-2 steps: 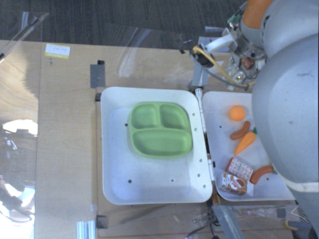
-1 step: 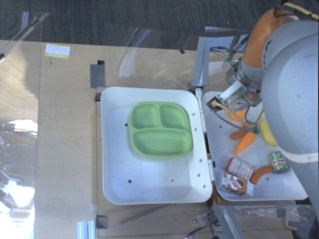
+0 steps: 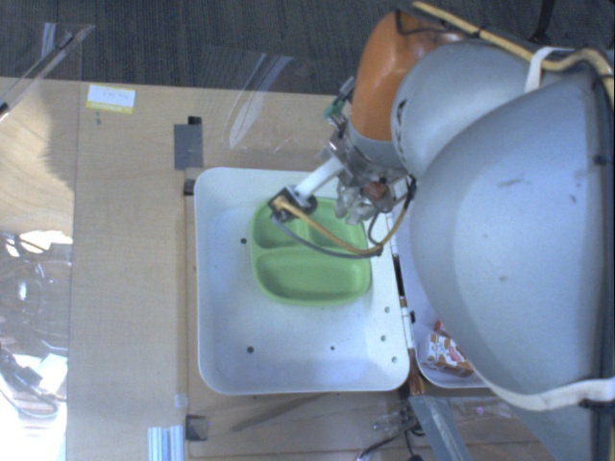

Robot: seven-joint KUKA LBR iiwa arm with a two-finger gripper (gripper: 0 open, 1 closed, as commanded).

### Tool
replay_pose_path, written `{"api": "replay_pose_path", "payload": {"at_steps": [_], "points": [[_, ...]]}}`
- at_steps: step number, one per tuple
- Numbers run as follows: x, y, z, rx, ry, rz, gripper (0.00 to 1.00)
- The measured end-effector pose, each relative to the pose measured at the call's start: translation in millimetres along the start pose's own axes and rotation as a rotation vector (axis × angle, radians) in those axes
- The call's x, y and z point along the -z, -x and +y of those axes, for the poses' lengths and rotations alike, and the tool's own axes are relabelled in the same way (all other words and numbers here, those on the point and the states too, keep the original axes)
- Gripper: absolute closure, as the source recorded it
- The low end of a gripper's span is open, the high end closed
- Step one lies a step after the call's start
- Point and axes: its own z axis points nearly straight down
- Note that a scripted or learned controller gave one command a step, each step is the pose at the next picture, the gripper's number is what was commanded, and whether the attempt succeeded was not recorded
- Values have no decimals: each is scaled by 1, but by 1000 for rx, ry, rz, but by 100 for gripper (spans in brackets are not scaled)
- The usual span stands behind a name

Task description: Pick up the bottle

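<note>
End effector (image 3: 358, 206) above green tray's (image 3: 312, 277) corner

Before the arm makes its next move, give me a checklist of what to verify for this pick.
1. Bottle located: cannot tell; the arm covers most of the right bin.
2. Claw over a bin: ok, at the far right part of the left bin.
3. What lies below the claw: not ok, it is a green divided plate.
4. Claw's grip state: cannot tell.
5. Red-and-white item in the right bin: cannot tell what it is, partly hidden.
</note>
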Motion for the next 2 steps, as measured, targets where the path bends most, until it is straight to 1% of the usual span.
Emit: {"api": "replay_pose_path", "payload": {"at_steps": [1,2], "points": [[115,87,71,-112,4,4,100],[153,20,94,-399,7,9,100]]}}
